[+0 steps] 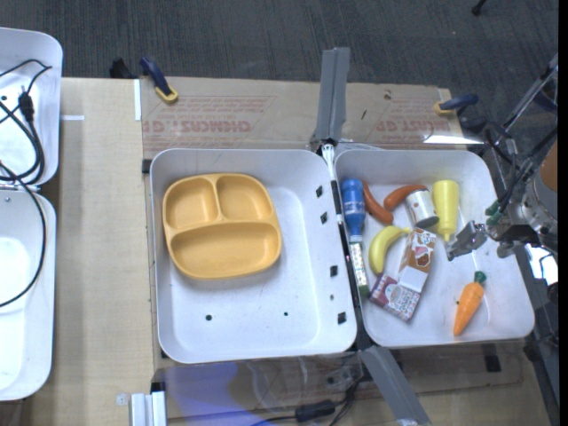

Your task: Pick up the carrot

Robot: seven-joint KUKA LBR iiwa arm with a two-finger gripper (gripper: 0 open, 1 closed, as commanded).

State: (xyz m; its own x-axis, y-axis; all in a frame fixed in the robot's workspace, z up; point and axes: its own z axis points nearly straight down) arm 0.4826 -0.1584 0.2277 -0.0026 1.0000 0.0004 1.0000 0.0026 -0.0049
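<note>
The carrot [468, 305] is orange with a small green top. It lies in the right bin [506, 327] near the front right corner, its green end pointing up and away. My gripper [468, 240] hovers at the bin's right side, just above and slightly left of the carrot's green end, apart from it. Nothing hangs from the gripper.
The right bin also holds a blue bottle [353, 204], a red sausage-like piece [391, 199], a small can [422, 208], a yellow cup [445, 204], a banana [382, 246] and a printed packet [407, 278]. A yellow divided plate [222, 224] sits in the left bin [257, 327].
</note>
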